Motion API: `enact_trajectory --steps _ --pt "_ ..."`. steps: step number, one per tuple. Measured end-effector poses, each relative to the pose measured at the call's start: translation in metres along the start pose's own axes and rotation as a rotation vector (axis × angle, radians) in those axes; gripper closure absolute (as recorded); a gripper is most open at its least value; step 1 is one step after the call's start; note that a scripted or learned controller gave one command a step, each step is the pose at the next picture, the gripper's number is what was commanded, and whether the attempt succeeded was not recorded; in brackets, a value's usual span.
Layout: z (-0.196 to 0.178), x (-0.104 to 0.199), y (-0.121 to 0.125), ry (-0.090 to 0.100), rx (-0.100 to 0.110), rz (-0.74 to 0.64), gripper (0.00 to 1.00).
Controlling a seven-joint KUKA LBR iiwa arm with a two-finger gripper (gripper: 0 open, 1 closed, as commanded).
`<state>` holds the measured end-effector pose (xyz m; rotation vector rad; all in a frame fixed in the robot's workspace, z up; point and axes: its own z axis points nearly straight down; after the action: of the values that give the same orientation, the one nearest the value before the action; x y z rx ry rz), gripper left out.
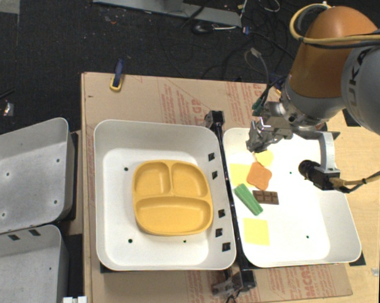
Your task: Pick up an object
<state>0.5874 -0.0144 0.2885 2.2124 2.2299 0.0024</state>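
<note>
One fixed overhead camera, looking down at a slant.

We look from above the front of the cardboard-topped bench (180,97) toward its far edge and the dark floor beyond. We stand far enough back to take in both shallow white plastic bins: the left bin (106,194) and the right bin (337,229), side by side at centre. The grey arm with the orange band (329,53) enters from our upper right.

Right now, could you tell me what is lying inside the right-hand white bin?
The right bin holds an orange piece, a green block, a brown chocolate bar and yellow squares. The gripper covers part of the bin's upper left.
</note>
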Motion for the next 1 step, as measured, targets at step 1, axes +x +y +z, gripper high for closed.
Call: enact_trajectory --steps 1 --pt "0.0055 0.0484 0.0098 0.0 0.0 0.0 1.0"
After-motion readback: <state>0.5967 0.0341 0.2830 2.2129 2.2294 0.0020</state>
